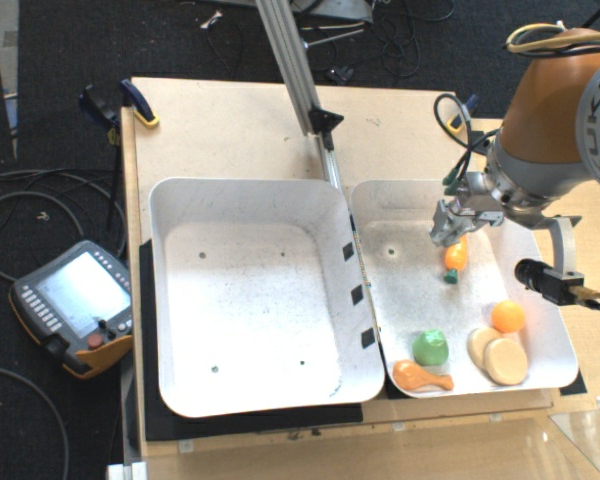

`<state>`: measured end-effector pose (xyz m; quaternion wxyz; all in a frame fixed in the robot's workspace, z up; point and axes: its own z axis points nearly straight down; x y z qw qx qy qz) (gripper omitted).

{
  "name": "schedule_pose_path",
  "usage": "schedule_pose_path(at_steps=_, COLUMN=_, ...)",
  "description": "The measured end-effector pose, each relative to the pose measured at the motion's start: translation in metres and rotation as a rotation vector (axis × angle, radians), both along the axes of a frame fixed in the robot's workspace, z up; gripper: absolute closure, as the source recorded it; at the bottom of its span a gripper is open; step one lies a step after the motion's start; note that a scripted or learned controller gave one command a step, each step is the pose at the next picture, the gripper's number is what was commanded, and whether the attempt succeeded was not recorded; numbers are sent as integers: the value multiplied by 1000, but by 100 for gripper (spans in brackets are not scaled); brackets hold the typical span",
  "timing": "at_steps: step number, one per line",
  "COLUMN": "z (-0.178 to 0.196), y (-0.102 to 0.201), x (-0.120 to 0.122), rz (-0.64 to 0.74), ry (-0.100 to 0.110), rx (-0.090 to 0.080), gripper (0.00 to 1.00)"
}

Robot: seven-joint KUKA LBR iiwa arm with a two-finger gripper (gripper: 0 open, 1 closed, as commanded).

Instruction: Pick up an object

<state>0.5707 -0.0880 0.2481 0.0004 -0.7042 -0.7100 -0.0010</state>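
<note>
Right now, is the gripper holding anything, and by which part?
Cannot tell. The gripper sits just above a small orange object; no grasp is visible.

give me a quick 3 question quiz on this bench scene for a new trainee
1. True or false: the green ball lies in the left bin.
2. Which thing lies nearest the gripper? A) small orange piece B) orange ball C) tan round piece
3. Fill in: the handheld controller lies on the floor to the ___ of the bench.

Key: 1 false, it is in the right bin; 2 A; 3 left.
</note>
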Motion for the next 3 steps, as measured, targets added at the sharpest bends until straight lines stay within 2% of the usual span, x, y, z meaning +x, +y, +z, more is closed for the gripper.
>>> schedule_pose_path(at_steps=2, z=-17, y=103, x=9, rz=0, ry=1, rx=0, gripper=100)
schedule_pose_path(at_steps=3, z=-9, y=154, x=10, rz=0, ry=0, rx=0, gripper=100)
